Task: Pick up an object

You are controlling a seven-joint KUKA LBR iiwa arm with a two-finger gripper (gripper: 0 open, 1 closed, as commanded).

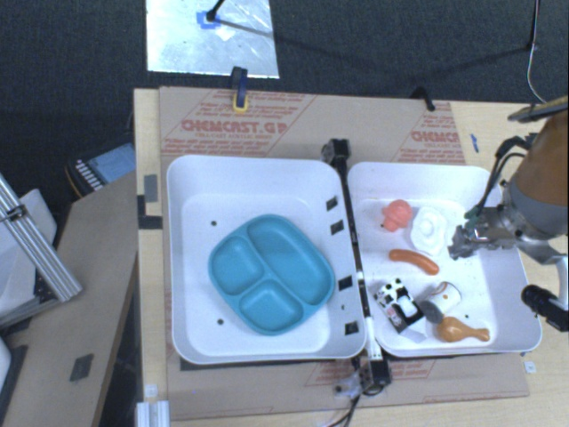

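Note:
The right bin (498, 285) holds several small objects: a pink toy (396, 213), a white piece (429, 229), an orange sausage shape (414, 261), a black-and-white toy (396, 302), a grey-and-white item (437, 302) and a tan drumstick shape (460, 330). My gripper (461, 243) hangs at the right side of this bin, just right of the white piece and the sausage. Nothing shows between its fingers.
The left bin (196, 203) carries a blue divided plate (269, 273). A black divider clip line (349, 247) runs between the bins. Cardboard (293, 127) lies under both bins, and a foil sheet (210, 25) sits beyond the bench.

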